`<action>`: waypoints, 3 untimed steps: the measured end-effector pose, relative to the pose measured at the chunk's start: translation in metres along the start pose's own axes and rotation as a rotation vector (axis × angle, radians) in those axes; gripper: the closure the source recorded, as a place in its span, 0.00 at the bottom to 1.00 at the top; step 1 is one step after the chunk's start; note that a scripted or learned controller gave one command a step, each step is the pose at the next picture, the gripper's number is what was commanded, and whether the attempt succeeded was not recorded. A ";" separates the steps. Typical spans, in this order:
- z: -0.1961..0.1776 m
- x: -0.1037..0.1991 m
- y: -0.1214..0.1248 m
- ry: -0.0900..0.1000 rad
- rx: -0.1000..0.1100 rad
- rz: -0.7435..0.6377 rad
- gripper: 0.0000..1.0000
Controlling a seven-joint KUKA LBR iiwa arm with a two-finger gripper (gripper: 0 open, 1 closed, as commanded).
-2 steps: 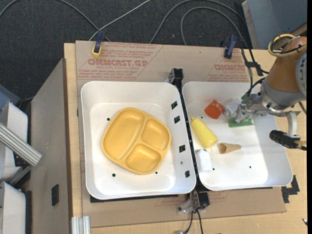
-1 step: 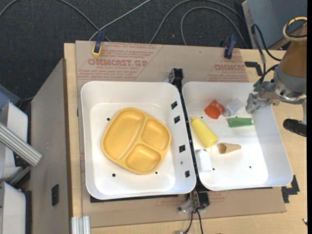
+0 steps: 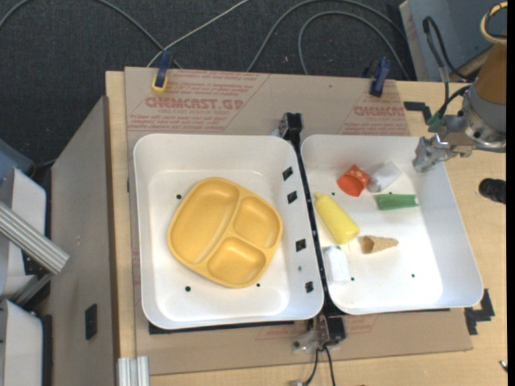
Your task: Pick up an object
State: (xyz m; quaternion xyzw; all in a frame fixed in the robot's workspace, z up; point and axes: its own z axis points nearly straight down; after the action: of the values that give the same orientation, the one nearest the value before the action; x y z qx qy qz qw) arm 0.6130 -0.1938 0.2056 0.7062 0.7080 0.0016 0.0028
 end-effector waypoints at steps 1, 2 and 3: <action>-0.054 0.000 0.002 -0.001 -0.002 0.000 1.00; -0.056 0.056 -0.006 0.004 0.007 -0.004 1.00; -0.049 0.105 -0.013 0.005 0.009 -0.004 1.00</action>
State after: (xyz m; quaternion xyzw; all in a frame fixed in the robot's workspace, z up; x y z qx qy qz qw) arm 0.5993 -0.0886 0.2548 0.7050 0.7092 0.0002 -0.0020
